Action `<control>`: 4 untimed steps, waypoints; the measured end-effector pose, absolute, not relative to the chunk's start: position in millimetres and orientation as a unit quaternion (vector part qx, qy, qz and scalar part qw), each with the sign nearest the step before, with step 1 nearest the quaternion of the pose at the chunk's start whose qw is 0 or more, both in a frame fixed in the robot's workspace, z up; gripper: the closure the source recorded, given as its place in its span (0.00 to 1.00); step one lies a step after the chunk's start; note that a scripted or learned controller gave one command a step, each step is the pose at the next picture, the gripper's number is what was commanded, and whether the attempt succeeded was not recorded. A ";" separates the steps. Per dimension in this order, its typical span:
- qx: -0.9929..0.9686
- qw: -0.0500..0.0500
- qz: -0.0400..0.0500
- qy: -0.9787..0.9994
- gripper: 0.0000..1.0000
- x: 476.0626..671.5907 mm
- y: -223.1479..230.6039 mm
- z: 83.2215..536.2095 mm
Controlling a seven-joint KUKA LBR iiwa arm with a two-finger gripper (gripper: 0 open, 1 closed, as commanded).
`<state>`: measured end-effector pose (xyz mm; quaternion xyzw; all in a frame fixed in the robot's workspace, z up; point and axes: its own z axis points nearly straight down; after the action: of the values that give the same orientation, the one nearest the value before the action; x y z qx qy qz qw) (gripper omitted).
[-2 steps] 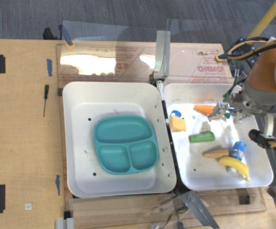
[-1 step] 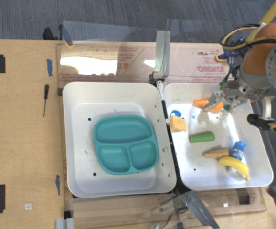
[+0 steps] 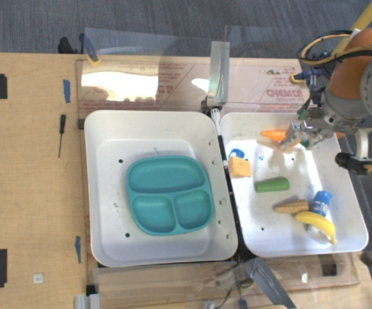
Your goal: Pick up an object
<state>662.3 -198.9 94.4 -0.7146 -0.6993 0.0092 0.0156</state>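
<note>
Hovering over the back of the right bin (image 3: pixel 360 237), your gripper (image 3: pixel 300 136) sits right beside the orange carrot-like piece (image 3: pixel 273 134), which looks like the intended pick since it lies nearest; whether the pincer is spread or closed, or grips anything, you cannot tell because the view is too cluttered there. Nearby lie a yellow block (image 3: pixel 240 167), a green cylinder (image 3: pixel 271 185), a brown biscuit (image 3: pixel 291 206), a banana (image 3: pixel 316 224) and a small blue bottle (image 3: pixel 321 203), all well apart from the carrot, while the teal divided plate (image 3: pixel 169 194) rests in the left bin (image 3: pixel 102 147), so little crowds the approach.
</note>
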 end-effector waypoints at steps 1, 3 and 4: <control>-0.715 -0.006 -0.004 -0.699 1.00 670.0 -185.9 183.5; -0.736 0.007 -0.003 -0.677 0.00 607.8 -207.7 93.8; -0.747 -0.001 -0.002 -0.664 0.00 530.5 -169.4 87.4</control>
<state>530.5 -169.4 87.4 -0.7474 -0.6644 -0.0016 -0.0009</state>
